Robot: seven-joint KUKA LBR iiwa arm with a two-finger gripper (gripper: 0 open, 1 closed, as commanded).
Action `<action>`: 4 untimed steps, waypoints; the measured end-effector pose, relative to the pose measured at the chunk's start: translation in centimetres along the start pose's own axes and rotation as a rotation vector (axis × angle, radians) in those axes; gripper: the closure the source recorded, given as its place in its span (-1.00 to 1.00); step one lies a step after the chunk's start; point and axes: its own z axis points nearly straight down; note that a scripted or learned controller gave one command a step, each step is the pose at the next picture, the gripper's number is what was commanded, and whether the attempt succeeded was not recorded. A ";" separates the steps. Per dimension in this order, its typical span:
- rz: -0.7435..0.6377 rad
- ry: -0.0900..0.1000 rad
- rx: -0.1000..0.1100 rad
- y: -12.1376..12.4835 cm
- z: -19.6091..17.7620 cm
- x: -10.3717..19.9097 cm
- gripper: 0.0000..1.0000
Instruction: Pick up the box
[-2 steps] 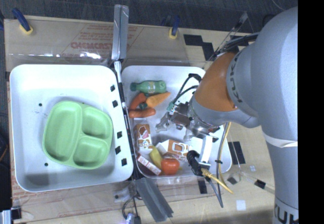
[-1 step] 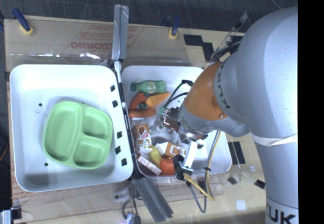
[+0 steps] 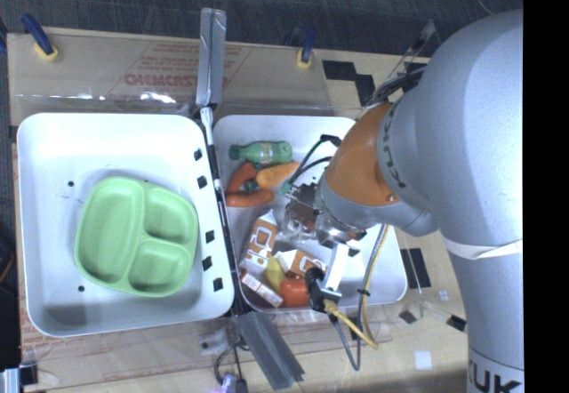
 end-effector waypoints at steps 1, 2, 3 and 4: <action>0.414 -0.013 0.033 -2.0 -3.2 -0.6 1.00; 0.188 -0.009 0.033 -6.4 -7.8 8.7 1.00; 0.128 -0.009 0.032 -2.5 -7.7 2.7 1.00; -0.149 -0.003 0.035 -1.5 2.3 -2.0 1.00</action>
